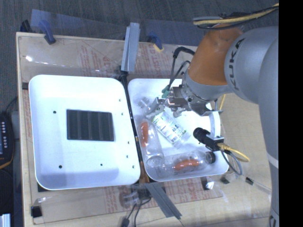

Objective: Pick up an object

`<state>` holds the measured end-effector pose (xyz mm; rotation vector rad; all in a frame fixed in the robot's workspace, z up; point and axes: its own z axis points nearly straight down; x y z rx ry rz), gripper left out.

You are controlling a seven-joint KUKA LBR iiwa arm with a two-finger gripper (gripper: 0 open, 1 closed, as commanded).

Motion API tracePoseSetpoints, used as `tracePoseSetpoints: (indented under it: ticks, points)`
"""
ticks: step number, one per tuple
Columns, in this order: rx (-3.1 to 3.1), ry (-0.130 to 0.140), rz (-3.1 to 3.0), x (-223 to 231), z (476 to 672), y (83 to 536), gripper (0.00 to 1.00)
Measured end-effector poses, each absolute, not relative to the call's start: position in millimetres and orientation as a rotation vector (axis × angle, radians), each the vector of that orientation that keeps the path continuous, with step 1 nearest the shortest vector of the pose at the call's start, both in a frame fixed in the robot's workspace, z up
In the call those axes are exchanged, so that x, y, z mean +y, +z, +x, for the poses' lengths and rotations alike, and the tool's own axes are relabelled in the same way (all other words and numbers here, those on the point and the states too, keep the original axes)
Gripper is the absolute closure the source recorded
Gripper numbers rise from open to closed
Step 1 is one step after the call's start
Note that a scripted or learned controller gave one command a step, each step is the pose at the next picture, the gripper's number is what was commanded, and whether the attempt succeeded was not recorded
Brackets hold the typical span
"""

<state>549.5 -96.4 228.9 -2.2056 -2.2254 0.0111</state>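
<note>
Hanging over the far half of the right bin (142,86), the pincer (171,101) sat at the end of the grey arm (255,56), which came in from the right with its orange band (213,56) above the wrist. Couldn't tell if the pincer was wide or narrow, or gripping anything; the metal parts were too cluttered from this angle.

All the loose items were in the right bin:
- The labelled clear bottle (169,128) lay on its side, diagonal, with its far end just beside the pincer. Contact was unclear.
- One orange piece (145,132) lay left of the bottle, close to the bin's left wall.
- A second orange piece (185,164) lay by the near wall, apparently inside clear plastic.
- A clear round container (154,162) sat in the near-left corner, just left of that piece.
- Crumpled clear plastic (144,103) lay left of the pincer.

The left bin (38,126) held a dark ribbed rectangle (90,125), flat and mid-bin. The bins stood side by side on the counter (71,56), meeting along the middle. A blue clamp (47,36) sat at the counter's far-left edge.
</note>
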Motion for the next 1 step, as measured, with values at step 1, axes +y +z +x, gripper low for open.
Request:
tracePoseSetpoints:
  ticks: [1]
  points:
    - [-2.281, 0.010, -2.148, -147.8, 562.4, 159.3, 0.00]
